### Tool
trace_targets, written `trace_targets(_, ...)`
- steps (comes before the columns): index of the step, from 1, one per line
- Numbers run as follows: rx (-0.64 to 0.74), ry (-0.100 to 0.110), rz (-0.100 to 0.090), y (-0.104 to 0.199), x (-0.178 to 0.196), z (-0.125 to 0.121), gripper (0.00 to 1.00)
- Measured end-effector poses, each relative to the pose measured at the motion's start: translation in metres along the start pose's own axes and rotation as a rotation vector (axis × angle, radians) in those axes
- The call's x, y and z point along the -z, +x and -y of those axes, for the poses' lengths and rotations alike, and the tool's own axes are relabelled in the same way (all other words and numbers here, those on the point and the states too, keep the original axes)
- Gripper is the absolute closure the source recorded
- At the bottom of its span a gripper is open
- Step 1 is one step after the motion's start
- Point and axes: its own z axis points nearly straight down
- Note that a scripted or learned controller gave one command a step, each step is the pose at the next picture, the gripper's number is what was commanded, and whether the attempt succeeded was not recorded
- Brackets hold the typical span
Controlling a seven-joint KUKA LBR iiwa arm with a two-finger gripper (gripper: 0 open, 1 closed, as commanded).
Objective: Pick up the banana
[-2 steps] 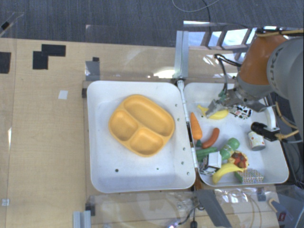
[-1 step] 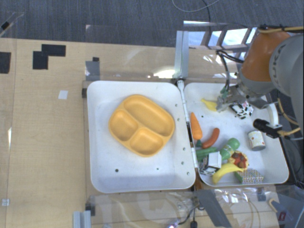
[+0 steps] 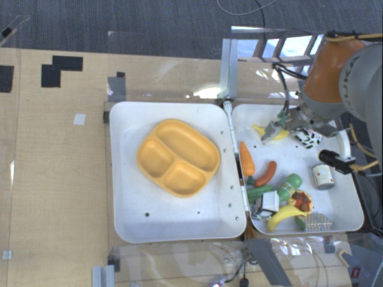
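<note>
The arm reaches in over the right bin (image 3: 353, 220), orange band up high, and the gripper (image 3: 280, 126) is low by that bin's far edge, toward its far left corner. Whether the jaws are open or closed I cannot tell; the wrist hides too much.

Right under the gripper sits a small yellow piece (image 3: 272, 135), touching it or very nearly. It could be a banana, but it's too small and too covered for me to swear to it, and I see nothing clearly held.

The shape I'd call the banana (image 3: 280, 218) lies at the opposite end of the same bin, along the near edge, near the near left corner. Its long axis runs roughly along that near edge, curving upward toward the right, where a red and orange toy (image 3: 303, 201) covers its tip. A grey mesh thing (image 3: 317, 222) sits just beside it.

So if that's the target, it lies well apart from the jaws, straight toward the bin's near edge, with the carrot (image 3: 247, 159), a red pepper (image 3: 266, 173) and green pieces (image 3: 292, 182) in between. To my eye the grasp would have to straddle the banana across its width.

The left bin (image 3: 128, 220) carries the yellow divided plate (image 3: 178, 157).
</note>
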Motion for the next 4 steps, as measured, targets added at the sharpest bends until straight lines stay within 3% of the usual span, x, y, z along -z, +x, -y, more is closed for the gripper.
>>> trace_targets(1, 0.044, 0.001, -0.011, -0.035, -0.032, -0.022, 0.0)
trace_targets(2, 0.078, 0.008, -0.011, -0.017, -0.032, -0.029, 0.0)
trace_targets(4, -0.753, 0.048, -0.023, -0.005, -0.034, -0.027, 0.0)
